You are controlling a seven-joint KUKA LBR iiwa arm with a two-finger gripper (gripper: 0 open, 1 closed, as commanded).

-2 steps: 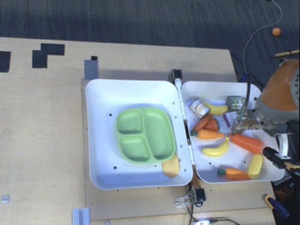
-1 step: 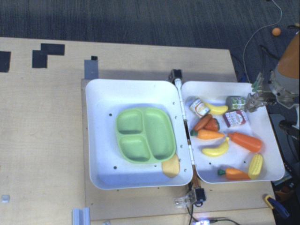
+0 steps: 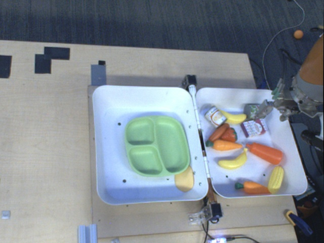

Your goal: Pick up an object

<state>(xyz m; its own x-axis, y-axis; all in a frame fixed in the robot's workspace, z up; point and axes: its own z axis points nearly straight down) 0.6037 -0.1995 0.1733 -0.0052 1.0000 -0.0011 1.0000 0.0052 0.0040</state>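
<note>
Jaws (image 3: 263, 110) hang over the right bin (image 3: 298, 186); we cannot tell their state, so seemingly nothing is picked yet.

Even, diffuse light falls from overhead, bright enough that colours read clearly. The two white bins (image 3: 152, 97) take a faint bluish cast, and the left one shows soft shading along its inner walls. The green tray (image 3: 158, 146) throws only a weak shadow. The pale surface (image 3: 45, 135) is evenly lit without glare. Focus is slightly soft throughout; small labels in the right bin are unreadable. The dark carpet (image 3: 152, 9) stays dim.
</note>
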